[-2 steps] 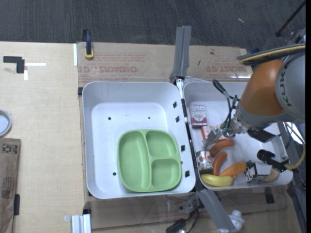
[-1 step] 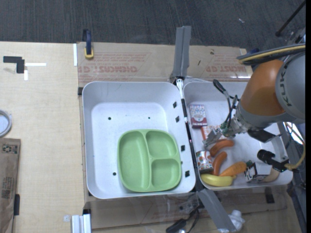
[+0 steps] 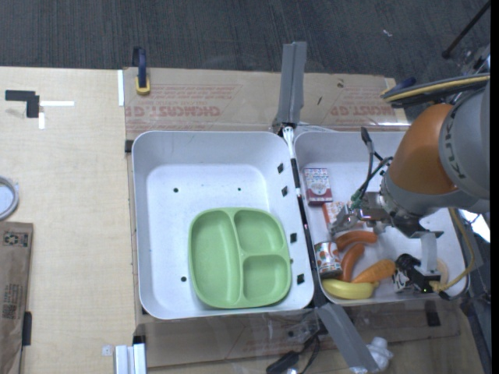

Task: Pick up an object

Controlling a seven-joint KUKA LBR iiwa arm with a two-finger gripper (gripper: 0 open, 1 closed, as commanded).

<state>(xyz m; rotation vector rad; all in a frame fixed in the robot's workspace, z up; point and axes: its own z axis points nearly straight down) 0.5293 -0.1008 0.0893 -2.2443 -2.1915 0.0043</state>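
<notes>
The gripper (image 3: 355, 226) sits low over crowded toy food (image 3: 359, 255) in the right bin (image 3: 343, 142), maybe bumping or missing things; I cannot tell its jaws' state.

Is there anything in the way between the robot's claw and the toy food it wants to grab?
Nothing visible. The gripper is low in the right bin, right over the orange toy food, with the banana and small can lying nearer the front.

Green tray (image 3: 238, 257); yellow banana (image 3: 348, 289); white bins (image 3: 148, 209); orange wrist band (image 3: 421, 150).
</notes>
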